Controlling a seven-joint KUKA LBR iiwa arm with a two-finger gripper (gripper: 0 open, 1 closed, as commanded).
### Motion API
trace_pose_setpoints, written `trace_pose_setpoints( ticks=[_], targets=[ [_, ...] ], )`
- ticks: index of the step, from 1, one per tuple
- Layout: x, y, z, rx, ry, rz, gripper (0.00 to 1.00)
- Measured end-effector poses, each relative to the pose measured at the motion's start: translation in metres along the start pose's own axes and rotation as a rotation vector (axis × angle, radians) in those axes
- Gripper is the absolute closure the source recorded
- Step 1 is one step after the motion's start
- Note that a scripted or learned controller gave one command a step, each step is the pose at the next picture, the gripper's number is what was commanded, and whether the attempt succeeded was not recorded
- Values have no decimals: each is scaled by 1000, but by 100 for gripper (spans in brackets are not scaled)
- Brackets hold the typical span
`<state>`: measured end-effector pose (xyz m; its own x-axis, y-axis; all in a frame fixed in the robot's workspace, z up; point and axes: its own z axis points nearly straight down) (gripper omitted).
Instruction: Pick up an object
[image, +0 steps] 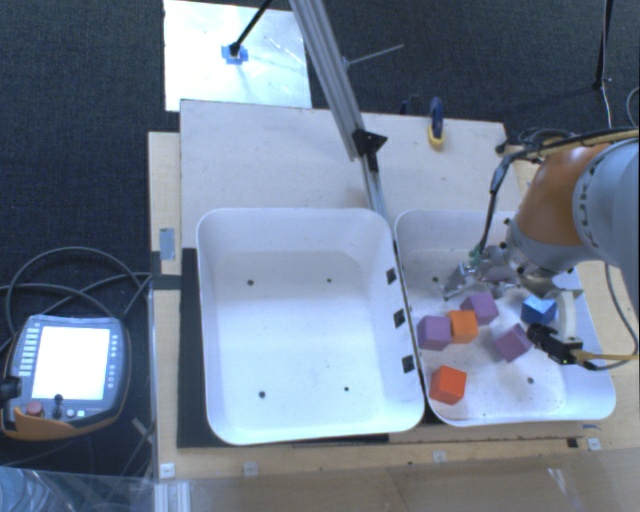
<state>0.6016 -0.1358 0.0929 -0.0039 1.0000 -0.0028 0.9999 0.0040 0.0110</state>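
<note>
Gripper (468, 277) sits low inside the right bin (575, 405), near its upper left part, metal fingers pointing toward the left. Cannot tell whether it is released or clenched; nothing visibly sits between the fingers. Grey arm with orange band (552, 205) enters from the right and covers the bin's upper right corner.

Blocks, all in the right bin:
- purple cube (480, 306) just below the gripper, close to it; contact uncertain.
- small orange cube (463, 325) touching a second purple cube (434, 332) on its left.
- third purple cube (511, 343) further right, apart from the others.
- blue cube (539, 309) under the wrist, partly hidden.
- larger orange cube (448, 384) alone near the bin's lower left.

Left bin (215, 300): white, shallow, a few dark dots on its floor. Black clips join the two bins along their shared edge.

Surface: bins rest on a pale board (270, 150) over a light wooden bench (157, 300). A blue clamp (436, 112) is at the board's far edge. A slanted metal pole (335, 85) crosses the upper middle, ending in a black bracket.

Room: dark carpet (80, 120) around the bench. A teach pendant (66, 375) with lit screen lies on the floor at left, cable looped around it.
</note>
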Motion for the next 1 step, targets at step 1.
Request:
trace_pose_setpoints(
  ticks=[1],
  targets=[
    [0,-2,-9,6,2,0,100]
  ],
)
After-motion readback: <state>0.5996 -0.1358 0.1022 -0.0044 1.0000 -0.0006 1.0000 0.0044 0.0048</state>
